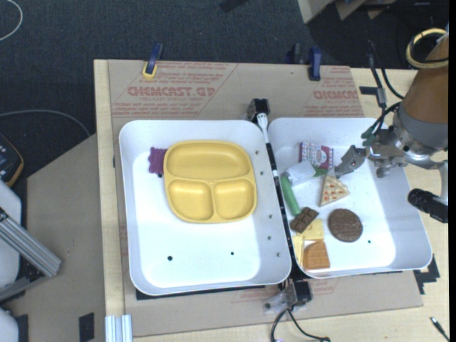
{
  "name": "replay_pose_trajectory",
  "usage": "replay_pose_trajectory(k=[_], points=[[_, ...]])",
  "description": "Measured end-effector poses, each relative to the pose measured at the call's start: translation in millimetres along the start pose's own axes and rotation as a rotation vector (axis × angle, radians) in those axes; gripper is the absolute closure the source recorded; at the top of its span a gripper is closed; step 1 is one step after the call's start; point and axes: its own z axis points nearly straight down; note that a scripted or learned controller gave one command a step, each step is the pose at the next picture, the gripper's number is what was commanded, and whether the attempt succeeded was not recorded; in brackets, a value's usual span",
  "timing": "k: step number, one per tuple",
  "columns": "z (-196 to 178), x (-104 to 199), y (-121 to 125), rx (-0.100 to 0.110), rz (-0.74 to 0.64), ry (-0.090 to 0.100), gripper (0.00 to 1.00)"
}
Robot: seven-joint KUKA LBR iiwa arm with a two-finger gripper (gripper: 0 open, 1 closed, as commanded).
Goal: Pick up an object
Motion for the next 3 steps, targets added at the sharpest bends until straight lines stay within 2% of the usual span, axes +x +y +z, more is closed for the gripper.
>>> replay_pose_trajectory(k=[1, 2, 3], points=[[-7.9, 0.3, 3.0, -0.015, -0.003, -0.002, 0.0], [53.1, -6.1, -0.1, -0.008, -0.002, -0.001, 0.0], [108.9, -7.2, 9.6, -0.009, -0.003, -0.001, 0.0]])
